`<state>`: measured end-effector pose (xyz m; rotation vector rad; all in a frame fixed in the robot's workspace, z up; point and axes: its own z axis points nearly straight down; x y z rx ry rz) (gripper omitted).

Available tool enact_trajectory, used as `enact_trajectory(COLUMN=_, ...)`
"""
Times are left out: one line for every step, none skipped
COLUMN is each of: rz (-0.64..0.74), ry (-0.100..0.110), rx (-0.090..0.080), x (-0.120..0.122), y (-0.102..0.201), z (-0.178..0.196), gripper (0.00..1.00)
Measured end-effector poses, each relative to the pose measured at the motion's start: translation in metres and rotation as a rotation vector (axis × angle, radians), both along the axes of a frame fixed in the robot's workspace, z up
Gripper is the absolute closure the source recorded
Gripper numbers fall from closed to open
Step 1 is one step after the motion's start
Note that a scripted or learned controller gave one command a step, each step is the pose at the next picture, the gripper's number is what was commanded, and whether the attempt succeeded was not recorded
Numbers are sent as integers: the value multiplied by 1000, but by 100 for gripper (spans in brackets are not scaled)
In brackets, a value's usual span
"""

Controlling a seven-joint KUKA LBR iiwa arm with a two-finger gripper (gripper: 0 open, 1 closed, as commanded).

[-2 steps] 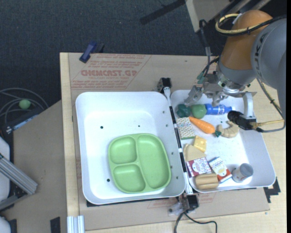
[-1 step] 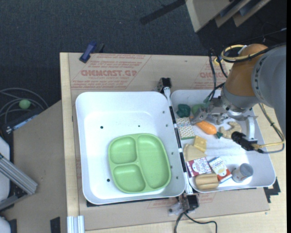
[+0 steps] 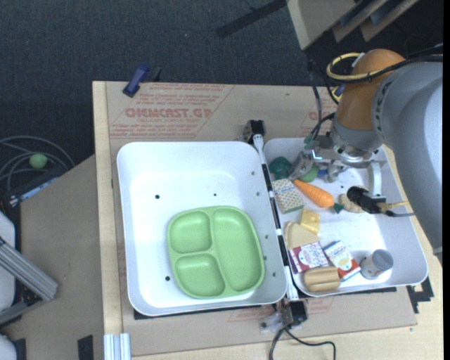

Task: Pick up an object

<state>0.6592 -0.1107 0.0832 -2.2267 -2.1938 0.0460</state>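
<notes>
- I see dark blue-grey carpet (image 3: 140,35) covering the floor around the bench.
- The bench top is a brown board (image 3: 176,109) printed with red lettering, lit evenly from above.
- A small blue clip (image 3: 138,80) lies at the board's far left corner.
- On the floor at left I make out coiled grey cables (image 3: 28,158) and a small green ball (image 3: 38,161).
- A metal rail (image 3: 27,271) slants across the lower left corner.
- Pale beige furniture (image 3: 351,21) stands at top right.
</notes>
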Motion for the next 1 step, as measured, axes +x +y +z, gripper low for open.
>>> enact_trajectory(rz=13, ry=-30, rx=9, x=-47, y=-7, z=1, gripper=0)
